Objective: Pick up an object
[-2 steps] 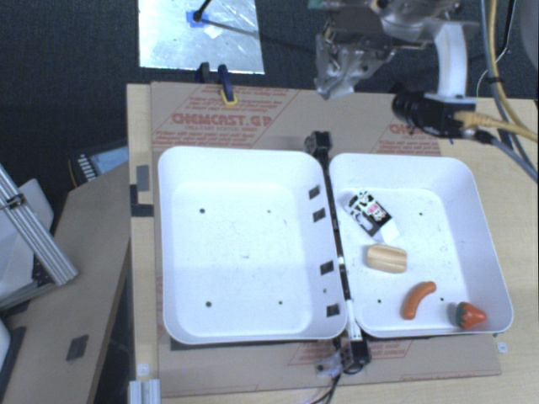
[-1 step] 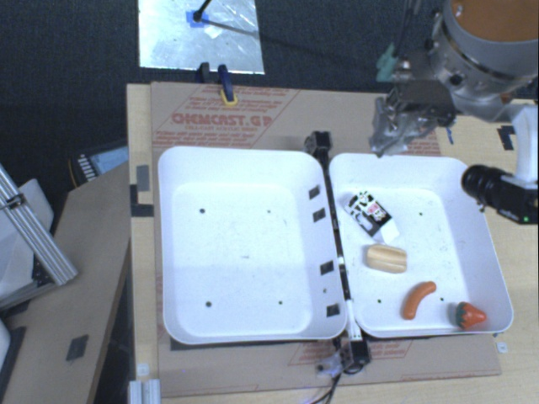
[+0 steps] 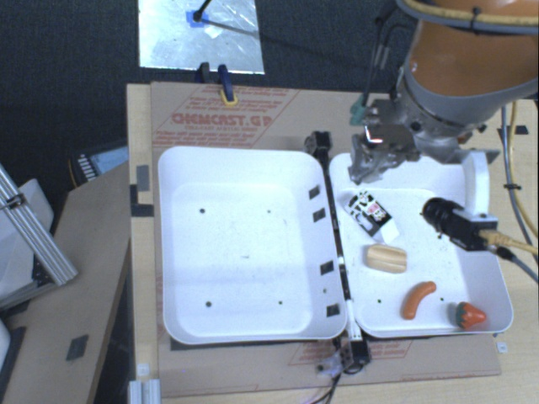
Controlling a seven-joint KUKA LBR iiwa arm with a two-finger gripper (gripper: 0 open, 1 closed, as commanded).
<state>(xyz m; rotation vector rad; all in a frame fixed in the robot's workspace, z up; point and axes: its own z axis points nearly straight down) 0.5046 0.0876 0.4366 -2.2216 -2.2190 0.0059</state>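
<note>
Item under inspection: a small black-and-white patterned block [image 3: 370, 212]. It lies tilted on the floor of the right bin [image 3: 446, 263], in the bin's upper left part, close to the wall shared with the left bin [image 3: 244, 242]. Nothing touches the block.

My gripper [image 3: 369, 165] hangs just above and beyond the block, over the far edge of the same bin. It is apart from the block and nothing is visibly held in it. From this angle I cannot tell whether it is open or closed. The orange band and grey wrist of my arm rise up and to the right of the block.

Other contents, placed from the block:
- A tan bread roll [image 3: 386, 258] lies just below the block, near it but not touching.
- An orange sausage [image 3: 418, 300] lies further down and to the right, slanted, beyond the roll.
- A red toy vegetable with a green stem [image 3: 470, 314] sits furthest from the block, in the near right corner.

Surroundings: a row of black clips [image 3: 328, 268] runs down the seam just left of the block. A cardboard sheet printed CHEMCAST [image 3: 223, 118] lies under both bins. A shiny metal plate [image 3: 181, 32] lies well apart, up and to the left.
</note>
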